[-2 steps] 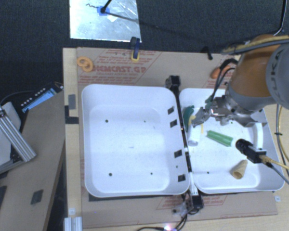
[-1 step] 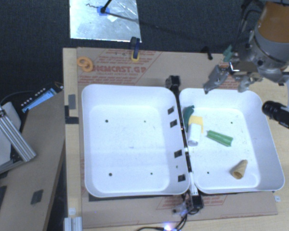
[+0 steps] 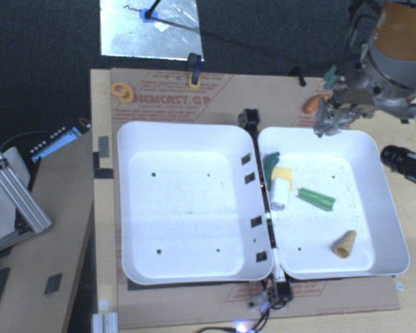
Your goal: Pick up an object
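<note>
My gripper hangs over the back left corner of the right bin, above its rim. Nothing shows between its tips from here. On the bin floor lie a dark green piece and a yellow block by the left wall. A white object lies just in front of them. A green elongated piece lies mid-bin, and a tan cone rests near the front right. A small orange object lies on the bench behind the bin, just left of the gripper.
The left bin sits beside the right one, joined along a black hinge strip. An orange ring and a yellow-and-blue clamp lie on the cardboard at the back. A shiny foil sheet lies beyond.
</note>
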`<control>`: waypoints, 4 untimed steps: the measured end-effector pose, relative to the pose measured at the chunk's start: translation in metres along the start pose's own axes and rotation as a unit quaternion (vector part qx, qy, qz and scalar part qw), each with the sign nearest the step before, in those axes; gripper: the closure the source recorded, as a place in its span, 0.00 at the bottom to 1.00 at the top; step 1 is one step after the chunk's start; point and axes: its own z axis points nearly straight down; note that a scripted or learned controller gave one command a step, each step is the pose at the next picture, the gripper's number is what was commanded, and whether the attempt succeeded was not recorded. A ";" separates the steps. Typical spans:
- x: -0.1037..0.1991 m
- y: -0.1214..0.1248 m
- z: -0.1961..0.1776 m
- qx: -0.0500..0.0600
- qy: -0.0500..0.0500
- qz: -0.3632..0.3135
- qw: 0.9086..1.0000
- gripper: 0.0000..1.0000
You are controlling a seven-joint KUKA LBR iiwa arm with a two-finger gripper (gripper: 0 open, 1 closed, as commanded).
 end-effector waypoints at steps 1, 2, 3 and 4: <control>0.091 -0.025 -0.007 0.002 0.002 -0.002 1.000 1.00; 0.176 -0.035 -0.056 0.000 0.003 -0.002 1.000 1.00; 0.232 -0.048 -0.108 0.001 0.003 -0.001 1.000 1.00; 0.228 -0.047 -0.109 0.003 0.001 0.002 1.000 1.00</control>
